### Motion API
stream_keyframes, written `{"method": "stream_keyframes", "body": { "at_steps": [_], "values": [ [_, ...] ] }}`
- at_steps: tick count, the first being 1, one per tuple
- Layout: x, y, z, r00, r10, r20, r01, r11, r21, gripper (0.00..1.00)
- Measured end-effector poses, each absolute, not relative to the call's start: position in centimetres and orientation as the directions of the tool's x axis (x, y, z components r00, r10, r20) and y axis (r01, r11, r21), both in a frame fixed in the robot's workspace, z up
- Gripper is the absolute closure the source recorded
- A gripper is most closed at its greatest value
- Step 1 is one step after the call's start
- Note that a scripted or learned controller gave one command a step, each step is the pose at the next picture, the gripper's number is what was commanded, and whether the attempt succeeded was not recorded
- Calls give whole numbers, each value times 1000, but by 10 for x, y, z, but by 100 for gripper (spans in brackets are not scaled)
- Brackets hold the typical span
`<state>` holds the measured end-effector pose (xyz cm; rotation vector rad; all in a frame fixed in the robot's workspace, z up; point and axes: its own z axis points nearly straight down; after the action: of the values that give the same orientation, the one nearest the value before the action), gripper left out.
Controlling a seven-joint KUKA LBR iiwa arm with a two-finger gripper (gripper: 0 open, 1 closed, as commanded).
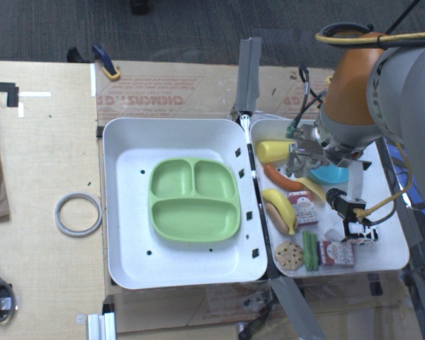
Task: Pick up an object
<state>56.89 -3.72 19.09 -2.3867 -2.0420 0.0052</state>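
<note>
White plastic makes up both shallow bins on the tabletop, and the pick looks unfinished as far as this view shows: every object I can see lies on a bin floor, and nothing is visibly lifted.

Nearest the front edge of the right bin (382, 264) lie one round cookie (288, 256), one dark green vegetable (309, 250) standing lengthwise beside it, and one small red-and-white carton (336, 253). Just behind them come one yellow banana (280, 210) and one small printed packet (305, 209) touching its right side. Further back, one orange carrot-like piece (283, 179) runs at a slant, with a second slim yellow piece (314, 188) beside it, and one blue dish (330, 173) is partly hidden under the arm. At the back left corner of that bin rests one yellow cylinder (274, 150).

The gripper (298, 163) hangs low over the middle of the right bin, between the yellow cylinder and the blue dish; its metal parts blur together, so I cannot tell how it is set, nor whether anything is caught in it. What is left, by my judgement, is to close on one piece and raise it clear of the bin.

One green divided plate (195, 199), with three compartments, sits alone in the left bin (120, 211). Left of that bin, on the bare tabletop (42, 168), lies one grey ring (78, 213), near the left edge.
</note>
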Motion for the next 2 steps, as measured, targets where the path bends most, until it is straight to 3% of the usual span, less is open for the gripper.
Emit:
{"method": "stream_keyframes", "body": {
  "at_steps": [1, 2],
  "values": [
    [529, -103, 154, 128, 992, -2, 992, -128, -4, 100],
    [529, -103, 155, 128, 992, -1, 992, -128, -4, 0]
  ]
}}
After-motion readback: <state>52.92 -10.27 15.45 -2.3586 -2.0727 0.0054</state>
